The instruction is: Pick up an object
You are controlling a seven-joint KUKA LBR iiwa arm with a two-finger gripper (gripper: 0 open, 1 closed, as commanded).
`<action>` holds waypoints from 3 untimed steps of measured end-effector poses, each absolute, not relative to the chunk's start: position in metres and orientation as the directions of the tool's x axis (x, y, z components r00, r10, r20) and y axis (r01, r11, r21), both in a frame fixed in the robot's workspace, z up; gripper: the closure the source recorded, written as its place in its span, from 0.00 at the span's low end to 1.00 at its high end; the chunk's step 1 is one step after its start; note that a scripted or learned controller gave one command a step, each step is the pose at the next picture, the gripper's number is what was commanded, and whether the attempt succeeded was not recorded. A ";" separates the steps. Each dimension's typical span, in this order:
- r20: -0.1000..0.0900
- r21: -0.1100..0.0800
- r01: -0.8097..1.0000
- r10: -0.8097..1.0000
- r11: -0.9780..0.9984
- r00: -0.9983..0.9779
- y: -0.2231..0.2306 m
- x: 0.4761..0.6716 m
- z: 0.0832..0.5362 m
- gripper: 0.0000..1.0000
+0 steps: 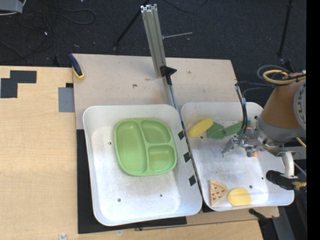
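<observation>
Setting: I read this as a robotics lab | cables [60, 19] loose on dark carpet across the top of the frame | bare aluminium post [155, 41] rising at upper centre | plywood worktop [120, 79] with two white bins [95, 134] | toy food [200, 127] in the right bin

Grey arm with orange band entering from the right, wrist bent low, hand [234, 146] pointing left

Claw [239, 145] fingers too small to read; green toy [223, 130] partly behind arm.
</observation>
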State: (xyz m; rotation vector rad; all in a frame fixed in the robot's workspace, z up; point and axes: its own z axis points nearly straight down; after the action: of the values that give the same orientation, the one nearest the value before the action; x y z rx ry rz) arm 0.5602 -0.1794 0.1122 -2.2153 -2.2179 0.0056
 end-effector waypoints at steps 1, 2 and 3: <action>0.002 -0.001 1.000 1.000 0.000 0.000 -0.180 0.562 0.091 0.00; 0.002 0.006 1.000 1.000 -0.001 0.001 -0.180 0.564 0.103 1.00; -0.001 0.001 1.000 1.000 0.002 -0.002 -0.182 0.570 0.148 1.00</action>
State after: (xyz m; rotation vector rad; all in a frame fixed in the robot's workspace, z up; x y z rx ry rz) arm 0.5705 -0.1816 0.1475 -2.2201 -2.2242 -0.0003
